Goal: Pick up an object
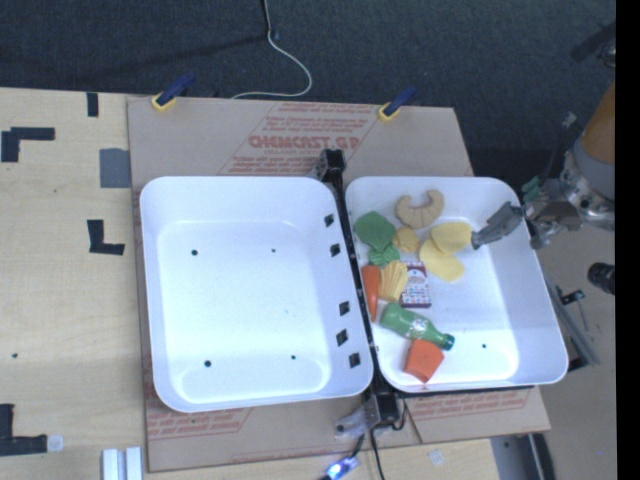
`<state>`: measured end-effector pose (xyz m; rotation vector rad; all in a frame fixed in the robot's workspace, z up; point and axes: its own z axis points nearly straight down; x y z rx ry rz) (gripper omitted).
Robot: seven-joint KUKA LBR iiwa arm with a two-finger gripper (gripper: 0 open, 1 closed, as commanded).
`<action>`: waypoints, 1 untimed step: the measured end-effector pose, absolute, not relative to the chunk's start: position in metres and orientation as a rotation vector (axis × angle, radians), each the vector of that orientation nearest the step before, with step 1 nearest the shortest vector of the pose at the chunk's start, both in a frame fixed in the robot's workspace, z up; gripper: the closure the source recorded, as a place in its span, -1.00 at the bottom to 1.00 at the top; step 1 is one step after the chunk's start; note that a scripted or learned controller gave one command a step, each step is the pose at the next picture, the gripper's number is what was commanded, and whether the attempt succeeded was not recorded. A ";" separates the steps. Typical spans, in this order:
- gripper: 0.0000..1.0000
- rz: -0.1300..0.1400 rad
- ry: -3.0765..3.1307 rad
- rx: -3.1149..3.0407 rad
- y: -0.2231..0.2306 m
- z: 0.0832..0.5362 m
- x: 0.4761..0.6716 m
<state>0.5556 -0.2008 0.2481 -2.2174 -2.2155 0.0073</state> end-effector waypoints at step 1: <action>-1.00 0.009 -2.211 -2.214 -0.182 0.186 0.479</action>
